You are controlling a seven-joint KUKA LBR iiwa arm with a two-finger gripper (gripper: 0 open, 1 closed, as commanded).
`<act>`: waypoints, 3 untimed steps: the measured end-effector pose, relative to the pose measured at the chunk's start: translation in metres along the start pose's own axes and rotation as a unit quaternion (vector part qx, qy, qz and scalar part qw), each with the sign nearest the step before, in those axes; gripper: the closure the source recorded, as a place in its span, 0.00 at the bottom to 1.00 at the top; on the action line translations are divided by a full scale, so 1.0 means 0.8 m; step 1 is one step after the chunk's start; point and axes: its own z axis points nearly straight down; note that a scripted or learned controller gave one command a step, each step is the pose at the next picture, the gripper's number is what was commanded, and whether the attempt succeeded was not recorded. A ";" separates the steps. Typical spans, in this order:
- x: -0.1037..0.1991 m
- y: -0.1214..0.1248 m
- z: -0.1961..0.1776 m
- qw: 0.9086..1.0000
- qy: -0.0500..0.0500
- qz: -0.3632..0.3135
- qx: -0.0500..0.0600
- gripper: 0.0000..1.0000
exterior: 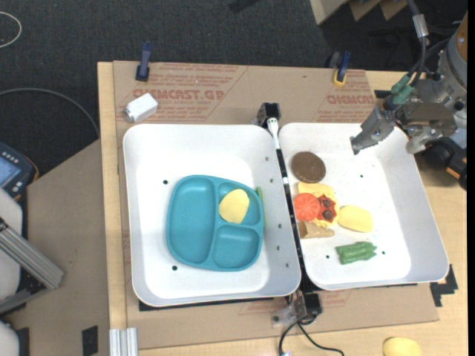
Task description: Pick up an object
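My gripper (pixel 391 142) hangs over the far right corner of the right bin (pixel 401 191), open, with nothing between its fingers. Below and to its left in that bin lie a brown round disc (pixel 307 167), a red toy food piece (pixel 309 206) on a yellow slab, a yellow lump (pixel 355 218), a tan slice (pixel 317 231) and a green pod (pixel 355 253). All of them lie apart from the gripper. In the left bin (pixel 148 199) a teal divided plate (pixel 197 225) carries a pale yellow piece (pixel 234 206).
A small white block (pixel 141 107) lies on the cardboard behind the left bin. Blue (pixel 143 61) and yellow (pixel 341 68) clamps hold the board's far edge. A black clip (pixel 269 113) sits where the bins meet. A yellow object (pixel 401 346) lies off the board's front right.
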 end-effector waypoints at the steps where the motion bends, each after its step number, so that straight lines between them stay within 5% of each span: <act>1: -0.001 0.000 -0.005 1.000 -0.001 0.001 0.005 1.00; 2: 0.014 -0.002 0.049 1.000 0.000 0.001 0.009 1.00; 3: 0.023 0.001 -0.065 1.000 0.000 0.001 0.002 1.00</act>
